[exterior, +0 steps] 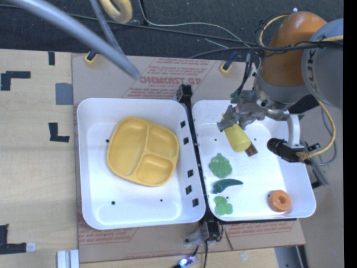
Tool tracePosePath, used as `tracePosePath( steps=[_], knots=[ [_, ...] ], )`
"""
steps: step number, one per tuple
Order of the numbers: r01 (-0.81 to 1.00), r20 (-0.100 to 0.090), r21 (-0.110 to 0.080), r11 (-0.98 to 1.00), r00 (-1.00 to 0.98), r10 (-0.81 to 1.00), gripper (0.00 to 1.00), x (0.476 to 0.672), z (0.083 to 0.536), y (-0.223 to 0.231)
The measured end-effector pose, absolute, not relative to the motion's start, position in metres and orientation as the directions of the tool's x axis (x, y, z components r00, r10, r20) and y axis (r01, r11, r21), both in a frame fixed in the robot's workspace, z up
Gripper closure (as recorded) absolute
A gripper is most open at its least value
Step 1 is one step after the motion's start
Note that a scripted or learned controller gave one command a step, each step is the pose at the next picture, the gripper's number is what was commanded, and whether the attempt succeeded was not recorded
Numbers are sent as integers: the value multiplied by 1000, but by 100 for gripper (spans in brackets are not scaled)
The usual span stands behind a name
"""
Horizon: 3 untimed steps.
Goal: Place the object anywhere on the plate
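While over right bin, arm bent.

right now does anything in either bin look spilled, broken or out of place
Nothing stands out. The yellow plate lies flat in the left bin, bare. In the right bin, a yellow object sits tilted at the gripper, and the green pieces and orange ring lie apart, intact.

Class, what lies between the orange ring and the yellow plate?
Camera view: three green pieces and the bins' divider lie between the orange ring and the yellow plate.
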<state>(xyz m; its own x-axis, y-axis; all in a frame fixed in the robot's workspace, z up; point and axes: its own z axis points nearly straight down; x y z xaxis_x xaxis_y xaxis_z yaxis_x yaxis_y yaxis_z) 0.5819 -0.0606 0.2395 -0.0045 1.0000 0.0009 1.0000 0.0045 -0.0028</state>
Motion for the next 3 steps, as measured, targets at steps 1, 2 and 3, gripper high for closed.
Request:
tracePosePath(
  steps=[1,2,3],
  knots=[
    [1000,1,-5,5,-5,1000,100,560,226,-12],
    [1000,1,-4,6,-6,1000,100,537,231,35],
    [1000,0,-5,6,-6,1000,100,515,223,89]
  ],
)
